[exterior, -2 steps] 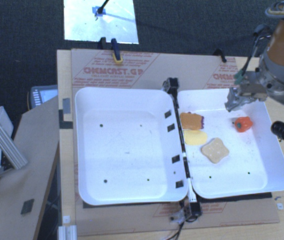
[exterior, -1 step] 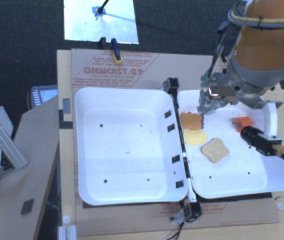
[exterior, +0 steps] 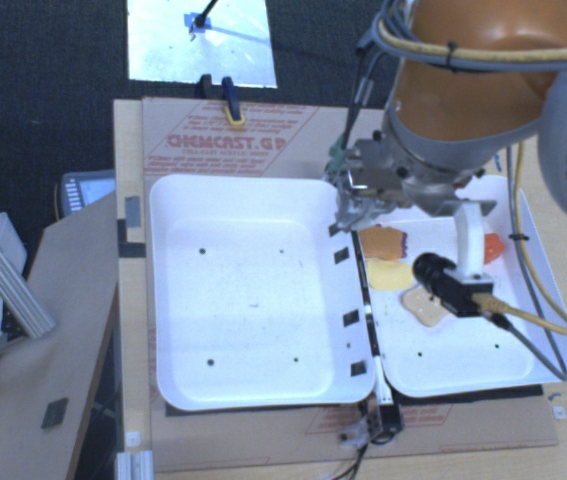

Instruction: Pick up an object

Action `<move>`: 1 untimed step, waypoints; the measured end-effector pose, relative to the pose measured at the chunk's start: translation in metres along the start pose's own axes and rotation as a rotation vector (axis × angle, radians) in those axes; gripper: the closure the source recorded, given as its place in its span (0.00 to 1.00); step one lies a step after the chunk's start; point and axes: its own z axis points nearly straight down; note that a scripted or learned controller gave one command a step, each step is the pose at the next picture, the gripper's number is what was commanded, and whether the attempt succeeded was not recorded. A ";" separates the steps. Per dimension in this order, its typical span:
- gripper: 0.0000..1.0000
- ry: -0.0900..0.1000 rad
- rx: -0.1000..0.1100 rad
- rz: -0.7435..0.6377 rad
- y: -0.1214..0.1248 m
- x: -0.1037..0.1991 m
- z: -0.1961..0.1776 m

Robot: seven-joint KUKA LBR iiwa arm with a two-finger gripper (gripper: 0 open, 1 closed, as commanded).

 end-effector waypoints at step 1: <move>1.00 0.000 -0.009 0.010 -0.018 -0.032 -0.100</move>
